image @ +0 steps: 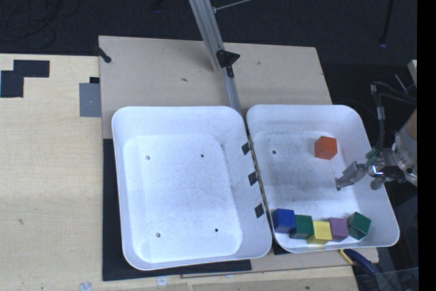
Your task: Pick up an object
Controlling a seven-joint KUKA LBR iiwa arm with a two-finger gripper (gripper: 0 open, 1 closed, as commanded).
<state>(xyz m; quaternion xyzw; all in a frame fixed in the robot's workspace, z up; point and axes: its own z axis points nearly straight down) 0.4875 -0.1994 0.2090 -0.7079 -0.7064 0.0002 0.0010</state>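
An orange cube [325, 147] lies alone in the upper part of the right bin [300, 120]. Along that bin's front wall runs a row of cubes: blue [283, 219], dark green [302, 225], yellow [319, 231], purple [338, 227] and green [359, 224]. My gripper [344, 178] reaches in over the bin's right rim, low and tilted to the left. It sits below and slightly right of the orange cube, and above the row of cubes. I see nothing held in it.
The left bin [178, 184] lies beside the right one, joined by dark clips [252, 177] on the shared wall. A slanted metal bar [208, 24] rises behind the bins. Bench wood lies to the left.
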